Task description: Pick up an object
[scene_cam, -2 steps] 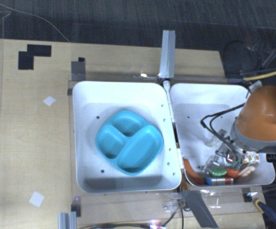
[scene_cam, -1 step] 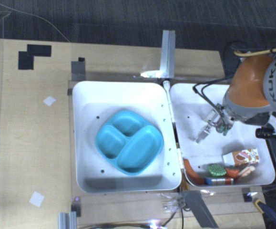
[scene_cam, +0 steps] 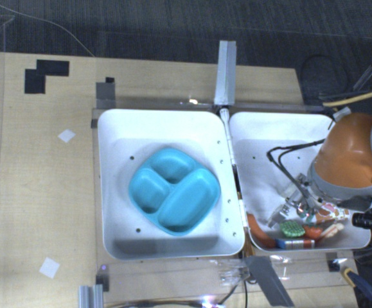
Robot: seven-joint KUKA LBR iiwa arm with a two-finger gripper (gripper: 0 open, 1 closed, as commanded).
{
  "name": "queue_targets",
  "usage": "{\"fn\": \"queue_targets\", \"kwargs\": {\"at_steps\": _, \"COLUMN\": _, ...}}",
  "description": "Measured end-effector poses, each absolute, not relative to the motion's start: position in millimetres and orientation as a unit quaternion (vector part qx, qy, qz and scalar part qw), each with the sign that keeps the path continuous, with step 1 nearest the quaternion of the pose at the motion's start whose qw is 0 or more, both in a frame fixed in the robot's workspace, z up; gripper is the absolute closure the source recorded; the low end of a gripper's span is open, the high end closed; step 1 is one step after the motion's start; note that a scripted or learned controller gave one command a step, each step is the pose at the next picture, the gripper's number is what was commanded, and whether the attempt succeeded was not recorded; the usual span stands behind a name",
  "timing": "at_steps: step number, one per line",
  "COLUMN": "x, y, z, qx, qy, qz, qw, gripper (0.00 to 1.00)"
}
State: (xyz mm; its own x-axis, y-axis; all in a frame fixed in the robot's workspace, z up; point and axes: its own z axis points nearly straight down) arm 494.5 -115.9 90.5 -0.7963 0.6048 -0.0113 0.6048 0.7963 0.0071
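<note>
Pale wooden bench (scene_cam: 38, 191) carries two white bins. Low in the right bin (scene_cam: 256, 146), the gripper (scene_cam: 293, 212) sits among a cluster of small objects (scene_cam: 298, 231), green, red and orange; whether it pinches any cannot be told. No writing is legible. Beyond, the left bin (scene_cam: 115, 140) holds a blue divided tray (scene_cam: 175, 190).

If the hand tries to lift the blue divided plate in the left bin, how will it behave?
The blue divided plate looks like stiff moulded plastic, so it should probably keep its shape. It seems light for its width. Its smooth rounded rim may slip between fingers, and lying flat in the left bin it is unlikely to roll.
</note>
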Motion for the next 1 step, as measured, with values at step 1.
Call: {"fn": "queue_targets", "kwargs": {"at_steps": 1, "x": 576.9, "y": -113.2, "z": 89.5, "qx": 0.234, "qy": 0.972, "qz": 0.0010, "qw": 0.008, "gripper": 0.00}}
